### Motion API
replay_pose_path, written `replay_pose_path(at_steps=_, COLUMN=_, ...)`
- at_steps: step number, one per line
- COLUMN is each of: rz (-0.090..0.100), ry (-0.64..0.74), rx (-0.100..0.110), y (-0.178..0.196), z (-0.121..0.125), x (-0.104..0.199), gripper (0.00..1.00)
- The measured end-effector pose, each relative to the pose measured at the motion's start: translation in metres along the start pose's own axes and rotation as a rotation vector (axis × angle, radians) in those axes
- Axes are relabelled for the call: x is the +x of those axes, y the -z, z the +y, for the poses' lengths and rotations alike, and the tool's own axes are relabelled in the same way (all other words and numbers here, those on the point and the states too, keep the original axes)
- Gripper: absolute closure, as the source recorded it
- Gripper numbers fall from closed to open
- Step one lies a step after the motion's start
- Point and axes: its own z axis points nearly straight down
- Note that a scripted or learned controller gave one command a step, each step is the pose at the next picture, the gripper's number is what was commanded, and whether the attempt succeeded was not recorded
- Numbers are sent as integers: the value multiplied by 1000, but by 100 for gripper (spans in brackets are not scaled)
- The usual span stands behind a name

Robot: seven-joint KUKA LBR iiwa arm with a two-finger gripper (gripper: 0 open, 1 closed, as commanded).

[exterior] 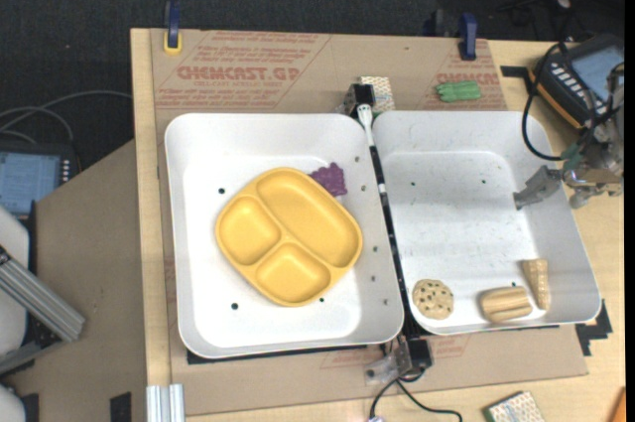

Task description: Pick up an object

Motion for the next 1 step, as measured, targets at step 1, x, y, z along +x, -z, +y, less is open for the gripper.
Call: replay_pose_path(at_steps=1, rz=0, ry=5, rx=-1, y=-133, z=85, x=8, gripper=0)
